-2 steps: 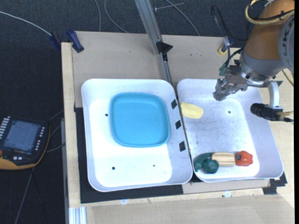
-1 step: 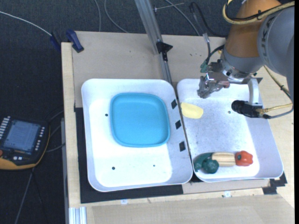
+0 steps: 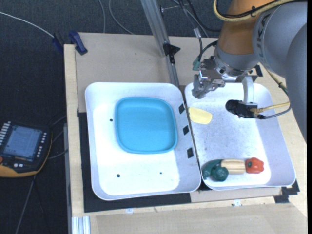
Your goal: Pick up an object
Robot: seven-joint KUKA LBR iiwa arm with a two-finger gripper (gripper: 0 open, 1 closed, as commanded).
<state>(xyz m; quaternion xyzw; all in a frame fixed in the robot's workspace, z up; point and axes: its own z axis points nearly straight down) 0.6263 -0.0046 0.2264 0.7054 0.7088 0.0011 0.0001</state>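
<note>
My gripper (image 3: 200,91) hangs over the far left corner of the right bin (image 3: 273,130), just above and behind a pale yellow flat piece (image 3: 200,115) lying near the bin's left wall. I see nothing between the fingers. At the bin's near edge lie a dark green object (image 3: 215,171), a tan wooden cylinder (image 3: 233,166) and a red object (image 3: 254,165) in a row.
The left bin (image 3: 97,145) holds a blue square plate (image 3: 146,124). A black cylindrical part (image 3: 239,107) with a yellow cable hangs over the right bin. A metal pole (image 3: 156,18) slants behind the bins. A handheld pendant (image 3: 22,147) lies on the floor at left.
</note>
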